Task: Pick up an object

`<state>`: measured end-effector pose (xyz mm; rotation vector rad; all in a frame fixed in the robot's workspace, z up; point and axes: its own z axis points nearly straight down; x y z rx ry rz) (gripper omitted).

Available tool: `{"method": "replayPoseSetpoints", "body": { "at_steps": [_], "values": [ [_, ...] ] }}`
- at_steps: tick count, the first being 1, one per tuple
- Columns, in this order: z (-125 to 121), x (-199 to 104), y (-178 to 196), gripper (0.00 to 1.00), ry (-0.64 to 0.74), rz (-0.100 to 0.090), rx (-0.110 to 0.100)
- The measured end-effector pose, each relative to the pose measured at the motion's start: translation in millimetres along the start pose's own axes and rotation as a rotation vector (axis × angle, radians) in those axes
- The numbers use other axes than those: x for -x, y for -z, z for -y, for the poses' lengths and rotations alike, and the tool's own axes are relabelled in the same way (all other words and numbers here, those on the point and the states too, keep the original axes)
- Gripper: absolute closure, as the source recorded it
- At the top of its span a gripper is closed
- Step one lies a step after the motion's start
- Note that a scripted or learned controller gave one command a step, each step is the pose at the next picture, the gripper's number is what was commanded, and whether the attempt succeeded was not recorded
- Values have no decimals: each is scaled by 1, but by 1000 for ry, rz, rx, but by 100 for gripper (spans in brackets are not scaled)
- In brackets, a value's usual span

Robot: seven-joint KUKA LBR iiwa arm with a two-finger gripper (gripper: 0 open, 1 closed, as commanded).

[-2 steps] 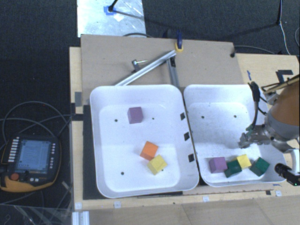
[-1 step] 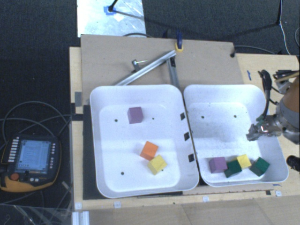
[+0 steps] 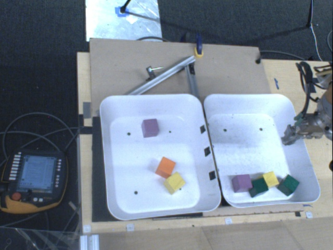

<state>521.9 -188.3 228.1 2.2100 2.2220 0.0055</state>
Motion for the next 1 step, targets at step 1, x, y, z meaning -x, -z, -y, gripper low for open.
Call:
{"method": "replayPoseSetpoints", "body": {
  "at_steps": [1],
  "values": [
    [-2,0,28,100,0,-1,-3]
  ]
}}
